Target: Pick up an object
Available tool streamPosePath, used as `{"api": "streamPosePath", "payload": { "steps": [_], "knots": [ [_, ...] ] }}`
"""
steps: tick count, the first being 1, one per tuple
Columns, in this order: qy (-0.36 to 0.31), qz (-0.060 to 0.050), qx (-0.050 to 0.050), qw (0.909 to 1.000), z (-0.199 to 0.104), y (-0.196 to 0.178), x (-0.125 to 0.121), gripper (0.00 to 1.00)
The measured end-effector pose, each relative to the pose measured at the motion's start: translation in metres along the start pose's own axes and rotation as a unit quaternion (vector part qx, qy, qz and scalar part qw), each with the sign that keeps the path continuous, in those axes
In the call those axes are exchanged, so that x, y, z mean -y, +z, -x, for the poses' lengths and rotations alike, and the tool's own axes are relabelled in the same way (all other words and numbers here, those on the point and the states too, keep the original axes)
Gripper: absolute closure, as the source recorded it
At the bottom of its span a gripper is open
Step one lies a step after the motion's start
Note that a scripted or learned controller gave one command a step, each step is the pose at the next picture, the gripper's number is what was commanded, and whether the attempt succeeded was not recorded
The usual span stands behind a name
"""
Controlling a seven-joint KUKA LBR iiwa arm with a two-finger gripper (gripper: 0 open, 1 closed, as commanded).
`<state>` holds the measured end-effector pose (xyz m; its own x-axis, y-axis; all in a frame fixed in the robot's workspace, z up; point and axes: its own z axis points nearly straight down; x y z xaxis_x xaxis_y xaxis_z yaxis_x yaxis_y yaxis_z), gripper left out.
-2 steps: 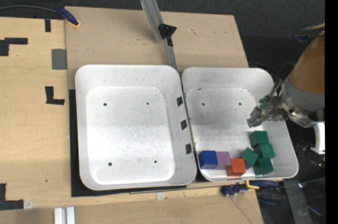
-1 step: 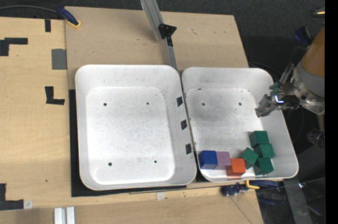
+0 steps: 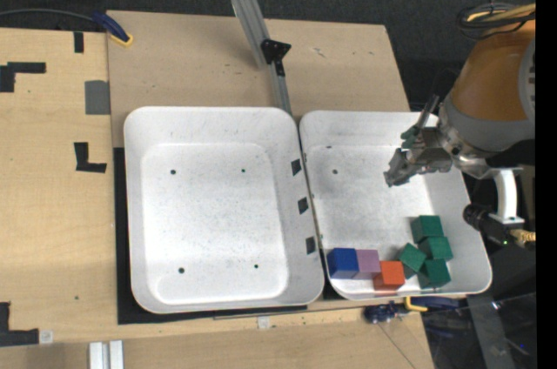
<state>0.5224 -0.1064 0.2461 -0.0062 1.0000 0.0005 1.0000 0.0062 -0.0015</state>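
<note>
Hovering above the right bin (image 3: 348, 141), the claw (image 3: 402, 169) is seen at the end of the grey arm (image 3: 492, 89) with its orange band, and nothing is gripped between its fingers; whether they are spread or closed cannot be told from this slanted view. The blocks are gathered below and slightly to the right of the claw, at the bin's near edge, well apart from it. A cluster of green blocks (image 3: 430, 249) lies closest, almost straight beneath the claw in the picture. An orange block (image 3: 391, 273) is found just beside that cluster, and further to the claw's lower left a purple block (image 3: 368, 261) is set touching a blue block (image 3: 343, 261). The left bin (image 3: 209, 124) lies far to the claw's left.

The blocks are judged to be small, light and rigid, with flat, fairly smooth faces, so no crushing is to be feared but a corner grip may slip. A hold is best taken across two opposite flat faces. The blue block is probably the easiest choice, since its outer side is free; the green ones are packed together and leave little room for fingers between them.
</note>
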Motion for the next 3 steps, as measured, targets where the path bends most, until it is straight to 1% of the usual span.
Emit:
{"api": "streamPosePath", "payload": {
  "steps": [1, 2, 3],
  "knots": [
    [-0.001, 0.001, -0.001, 1.0000, -0.056, -0.004, -0.026, 1.00],
    [-0.001, 0.000, -0.001, 1.0000, -0.116, 0.002, -0.048, 1.00],
    [0.000, 0.000, 0.000, 1.0000, -0.167, 0.001, -0.060, 1.00]
  ]
}}
